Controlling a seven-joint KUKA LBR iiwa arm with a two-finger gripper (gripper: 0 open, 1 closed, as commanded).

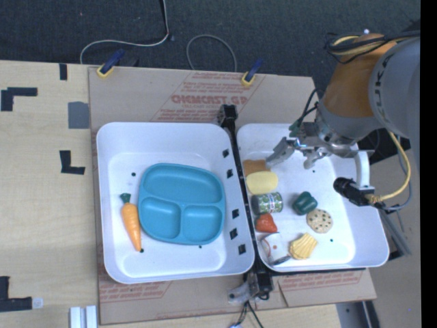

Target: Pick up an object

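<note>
Ridged yellow chip-shaped toy (303, 246), front of right white bin (369, 251). Two-finger gripper (298, 152): spread, holding nothing. Risk: crowded items beside pale yellow block (261, 182) may deflect fingers.

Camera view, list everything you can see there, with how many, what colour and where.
white bins: 2, side by side on the bench
divided plate: 1, blue, middle of the left bin
toy carrot: 1, orange with green top, left bin, left of the plate
yellow block: 1, right bin, by the divider
brown piece: 1, just above the yellow block
small can: 1, silver and green, below the yellow block
red piece: 1, below the can
green item: 1, dark green, centre of the right bin
cookie: 1, tan with spots, below the green item
ridged yellow item: 1, front of the right bin
clamps: 2, blue and yellow, rear edge of the board
arm: 1, grey and orange, from the right
pincer: 1, open, over the right bin's rear part
</note>
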